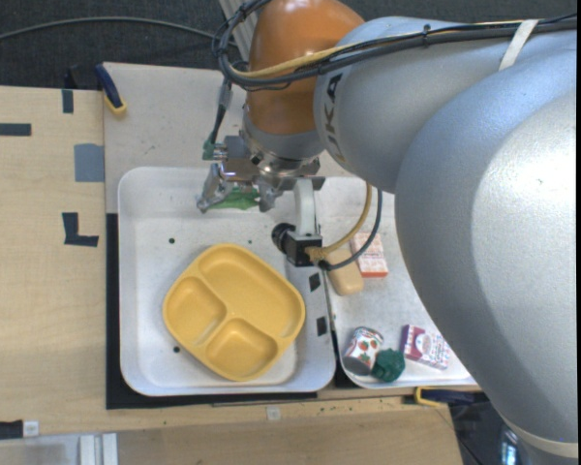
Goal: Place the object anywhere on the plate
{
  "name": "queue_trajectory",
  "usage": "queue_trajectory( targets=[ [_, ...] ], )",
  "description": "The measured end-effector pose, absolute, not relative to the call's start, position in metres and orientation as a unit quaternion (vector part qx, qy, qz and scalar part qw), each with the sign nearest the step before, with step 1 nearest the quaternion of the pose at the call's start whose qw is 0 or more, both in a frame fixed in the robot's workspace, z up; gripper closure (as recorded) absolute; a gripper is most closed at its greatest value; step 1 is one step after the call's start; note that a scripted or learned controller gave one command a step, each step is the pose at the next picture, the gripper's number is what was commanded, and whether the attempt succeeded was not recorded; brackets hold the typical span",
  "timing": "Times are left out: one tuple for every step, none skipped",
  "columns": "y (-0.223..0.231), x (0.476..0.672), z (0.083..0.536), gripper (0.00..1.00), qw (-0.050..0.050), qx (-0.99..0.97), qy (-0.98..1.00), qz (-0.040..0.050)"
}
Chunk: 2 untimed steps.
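- Grey and bulky, the arm [465, 163] fills the right side of the view, nearest the camera; its orange band [295, 61] sits above the wrist near the top centre, with black cables looped around it
- Beneath it lies the surface [39, 289], pale wood on the left with a few dark and grey tape marks; two white bins rest on it side by side
- Left bin [136, 260]: it holds a yellow plate [234, 309] with three compartments, lying flat in the bin's lower half, tilted in plan; nothing rests on the plate
- Right bin [392, 303], partly hidden by the arm: a tan block [347, 279] and a small orange-and-white box [373, 257] lie near its left wall; a red-and-white package [364, 347], a dark green item [388, 364] and a purple-and-white packet [424, 347] lie near its lower edge
- Fingers of the gripper [230, 194] hang over the top edge of the left bin, well apart from the plate; a small green object [234, 200] shows right at the tips, seemingly pinched between them, though the grip itself is hard to make out
- One blue-and-yellow clamp [111, 90] sits at the board's upper left corner
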State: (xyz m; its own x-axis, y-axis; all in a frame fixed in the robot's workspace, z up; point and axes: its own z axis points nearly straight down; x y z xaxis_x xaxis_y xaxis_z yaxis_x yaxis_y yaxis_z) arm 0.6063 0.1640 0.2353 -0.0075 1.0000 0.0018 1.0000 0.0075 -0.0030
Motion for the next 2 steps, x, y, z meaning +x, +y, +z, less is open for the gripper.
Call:
queue_trajectory(
  targets=[
    [0.1675, 0.6206, 0.2350, 1.00, 0.001, -0.706, -0.708, 0.0004],
    [0.1672, 0.6201, 0.2349, 0.00, 0.001, -0.706, -0.708, 0.0009]
  ],
)
